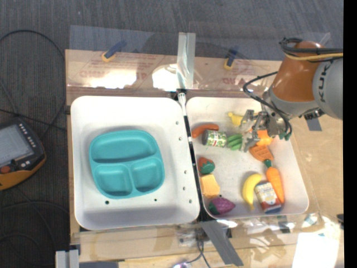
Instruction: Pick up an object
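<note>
My gripper [254,132] hangs low over the back of the right bin [295,172], its fingers apart with nothing seen between them. Its tips stand just right of a green vegetable [235,142] and just above an orange piece [261,151]. Left of these lie a green-labelled can [215,138] and an orange sausage [203,129]. A small yellow item [235,118] lies behind. Nearer the front are a carrot [274,183], a banana [250,187], a red-capped bottle [267,197], a purple eggplant [222,206], a yellow-orange block [209,186] and a red-green fruit [206,165].
The left bin [89,116] holds a teal divided plate [127,162]. A ridge between the bins [189,155] separates them. The arm's orange band [298,77] reaches in from the upper right, with cables beside it. A handheld controller [17,149] lies off the bench at the left.
</note>
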### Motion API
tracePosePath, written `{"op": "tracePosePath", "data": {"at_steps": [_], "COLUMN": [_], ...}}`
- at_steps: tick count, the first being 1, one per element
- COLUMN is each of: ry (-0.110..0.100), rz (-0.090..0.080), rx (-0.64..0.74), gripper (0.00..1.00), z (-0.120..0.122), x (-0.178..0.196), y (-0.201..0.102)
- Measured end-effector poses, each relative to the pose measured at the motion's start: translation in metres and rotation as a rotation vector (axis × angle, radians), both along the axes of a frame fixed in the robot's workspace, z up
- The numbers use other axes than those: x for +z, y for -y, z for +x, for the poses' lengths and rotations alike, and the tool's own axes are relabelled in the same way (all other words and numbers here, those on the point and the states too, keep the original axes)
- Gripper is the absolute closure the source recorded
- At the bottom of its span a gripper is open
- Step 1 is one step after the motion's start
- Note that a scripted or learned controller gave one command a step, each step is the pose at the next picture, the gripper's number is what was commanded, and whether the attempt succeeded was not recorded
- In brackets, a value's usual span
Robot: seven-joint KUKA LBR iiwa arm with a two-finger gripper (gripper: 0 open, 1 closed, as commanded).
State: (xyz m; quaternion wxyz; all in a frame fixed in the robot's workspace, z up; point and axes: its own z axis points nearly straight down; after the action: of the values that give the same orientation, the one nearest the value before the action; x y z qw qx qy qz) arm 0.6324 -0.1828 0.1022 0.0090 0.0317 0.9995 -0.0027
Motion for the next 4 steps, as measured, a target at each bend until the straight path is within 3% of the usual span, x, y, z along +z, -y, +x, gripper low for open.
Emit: {"op": "tracePosePath", "data": {"at_steps": [1,2,3,4], "ry": [0.0,-0.004,-0.006,-0.002], "rz": [0.0,0.001,0.001,0.0], "rx": [0.0,0.084,0.017,0.12], "gripper": [0.0,0.0,0.0,0.0], "z": [0.0,0.004,-0.064,0.009], "x": [0.0,-0.011,-0.011,-0.011], "y": [0.0,-0.061,0.0,-0.031]}}
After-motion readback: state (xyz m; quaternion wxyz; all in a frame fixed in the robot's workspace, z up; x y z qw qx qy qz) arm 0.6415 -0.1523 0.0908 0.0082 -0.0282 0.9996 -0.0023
